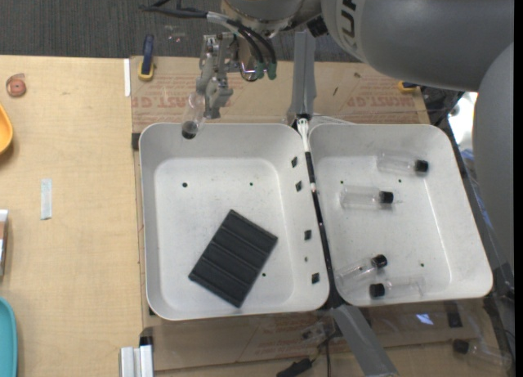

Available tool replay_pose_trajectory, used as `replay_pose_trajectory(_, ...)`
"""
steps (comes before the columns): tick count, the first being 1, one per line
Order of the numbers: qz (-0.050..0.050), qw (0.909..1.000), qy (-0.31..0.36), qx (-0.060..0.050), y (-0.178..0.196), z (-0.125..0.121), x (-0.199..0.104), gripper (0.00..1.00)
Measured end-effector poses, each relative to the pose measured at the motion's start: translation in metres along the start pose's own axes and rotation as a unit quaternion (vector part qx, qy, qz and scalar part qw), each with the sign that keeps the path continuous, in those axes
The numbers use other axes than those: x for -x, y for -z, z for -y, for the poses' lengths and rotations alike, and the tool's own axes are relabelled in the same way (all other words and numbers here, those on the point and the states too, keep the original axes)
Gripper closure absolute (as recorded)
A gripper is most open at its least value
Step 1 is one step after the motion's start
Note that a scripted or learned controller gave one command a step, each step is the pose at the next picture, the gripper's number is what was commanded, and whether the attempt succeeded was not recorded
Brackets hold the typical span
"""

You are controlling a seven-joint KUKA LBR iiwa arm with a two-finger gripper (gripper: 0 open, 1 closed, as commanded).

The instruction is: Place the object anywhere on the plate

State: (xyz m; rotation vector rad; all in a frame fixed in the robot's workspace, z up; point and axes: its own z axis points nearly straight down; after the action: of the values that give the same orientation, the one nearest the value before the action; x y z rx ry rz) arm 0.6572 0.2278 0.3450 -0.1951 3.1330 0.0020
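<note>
Grey arm [425, 24] bulks closest, cut off by top and right edges. Pincer [214, 104] clamped shut on one clear vial [193, 118], black cap hanging below it, over far corner of left bin [151, 204]. One black ribbed plate [234, 257] well below pincer, camera-ward. Four more vials [366, 198] in right bin [458, 204], on arm's side of pincer. Clear bodies hard to make out on white.

You see a pale wooden bench top [73, 228] at left, brown cardboard sheet [359, 97] behind, dark grey carpet floor [73, 3] beyond.
</note>
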Motion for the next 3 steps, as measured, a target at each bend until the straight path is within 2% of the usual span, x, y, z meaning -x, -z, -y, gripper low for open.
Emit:
replay_pose_trajectory(1,0.002,1.0,-0.002,0.001,0.009,0.002,0.002,1.0)
replay_pose_trajectory(2,0.001,0.9958,0.092,0.0,0.097,-0.008,-0.061,1.0)
replay_pose_trajectory(3,0.001,0.9844,0.176,0.0,0.097,0.021,-0.001,1.0)
